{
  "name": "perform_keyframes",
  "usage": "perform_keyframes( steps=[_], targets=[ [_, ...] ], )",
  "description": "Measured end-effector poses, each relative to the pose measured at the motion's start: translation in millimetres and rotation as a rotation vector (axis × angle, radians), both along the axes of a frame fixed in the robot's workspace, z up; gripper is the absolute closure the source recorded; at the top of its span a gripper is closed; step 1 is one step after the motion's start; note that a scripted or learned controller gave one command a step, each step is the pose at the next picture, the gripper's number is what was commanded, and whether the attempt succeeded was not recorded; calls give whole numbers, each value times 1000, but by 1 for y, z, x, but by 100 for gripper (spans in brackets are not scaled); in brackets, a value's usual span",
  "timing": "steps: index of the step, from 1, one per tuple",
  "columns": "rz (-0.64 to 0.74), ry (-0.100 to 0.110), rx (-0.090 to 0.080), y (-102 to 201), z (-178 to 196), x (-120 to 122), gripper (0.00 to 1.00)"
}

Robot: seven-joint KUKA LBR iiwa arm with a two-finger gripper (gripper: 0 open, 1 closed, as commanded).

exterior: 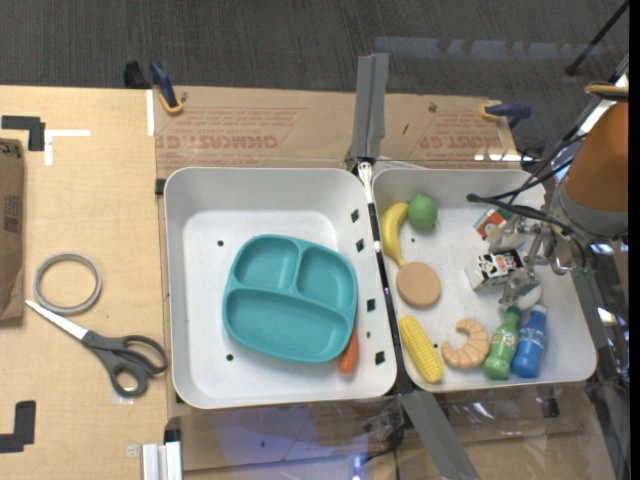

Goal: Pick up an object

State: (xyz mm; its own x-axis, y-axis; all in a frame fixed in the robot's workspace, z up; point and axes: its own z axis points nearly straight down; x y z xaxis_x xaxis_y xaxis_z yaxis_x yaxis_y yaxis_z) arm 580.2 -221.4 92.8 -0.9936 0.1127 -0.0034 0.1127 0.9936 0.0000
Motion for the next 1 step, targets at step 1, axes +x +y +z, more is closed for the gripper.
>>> perform_keyframes(
  steps=[1],
  targets=[
    [-101, 1, 0, 0, 0, -53, 0]
  ],
)
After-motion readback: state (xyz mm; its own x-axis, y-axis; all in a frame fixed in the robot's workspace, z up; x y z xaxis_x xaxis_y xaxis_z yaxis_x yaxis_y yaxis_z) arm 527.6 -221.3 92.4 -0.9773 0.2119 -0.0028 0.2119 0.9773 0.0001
